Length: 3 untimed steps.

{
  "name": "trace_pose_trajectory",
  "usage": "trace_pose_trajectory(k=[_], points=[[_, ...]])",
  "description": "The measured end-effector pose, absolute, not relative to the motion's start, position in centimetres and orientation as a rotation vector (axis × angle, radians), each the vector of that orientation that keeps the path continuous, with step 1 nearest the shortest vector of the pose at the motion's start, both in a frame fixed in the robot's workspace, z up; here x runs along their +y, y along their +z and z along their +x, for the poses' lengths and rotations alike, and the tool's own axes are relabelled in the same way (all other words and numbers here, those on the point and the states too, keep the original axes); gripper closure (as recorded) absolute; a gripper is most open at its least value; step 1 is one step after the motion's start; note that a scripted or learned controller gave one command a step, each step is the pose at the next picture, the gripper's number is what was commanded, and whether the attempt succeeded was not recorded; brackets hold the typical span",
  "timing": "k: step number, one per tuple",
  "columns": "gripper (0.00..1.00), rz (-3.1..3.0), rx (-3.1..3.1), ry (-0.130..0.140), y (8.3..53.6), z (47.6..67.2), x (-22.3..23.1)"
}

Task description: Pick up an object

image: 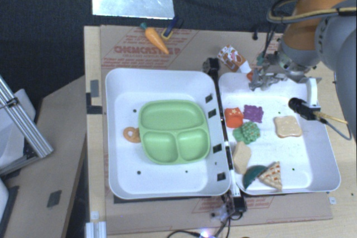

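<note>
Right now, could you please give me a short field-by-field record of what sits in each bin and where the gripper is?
left bin: green divided plate, small pretzel beside it
right bin: orange block, purple piece, green broccoli, toast slice, pizza slice
outside bins: toy carrot on the cardboard behind the left bin
gripper: over the right bin's far edge, nothing seen between its fingers

My bench carries two white bins, a toy carrot and a small packet behind them.
</note>
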<state>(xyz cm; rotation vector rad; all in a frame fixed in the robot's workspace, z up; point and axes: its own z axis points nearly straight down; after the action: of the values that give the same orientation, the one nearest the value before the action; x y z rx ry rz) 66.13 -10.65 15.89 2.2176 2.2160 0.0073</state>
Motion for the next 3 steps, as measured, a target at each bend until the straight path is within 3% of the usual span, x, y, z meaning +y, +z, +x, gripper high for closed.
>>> trace_pose_trajectory(k=[2, 3], points=[[1.00, 2.215, 2.223, 0.005, 22.6, 66.6, -11.1], [1.00, 2.220, 2.224, 0.000, 23.6, 61.7, -8.8]])
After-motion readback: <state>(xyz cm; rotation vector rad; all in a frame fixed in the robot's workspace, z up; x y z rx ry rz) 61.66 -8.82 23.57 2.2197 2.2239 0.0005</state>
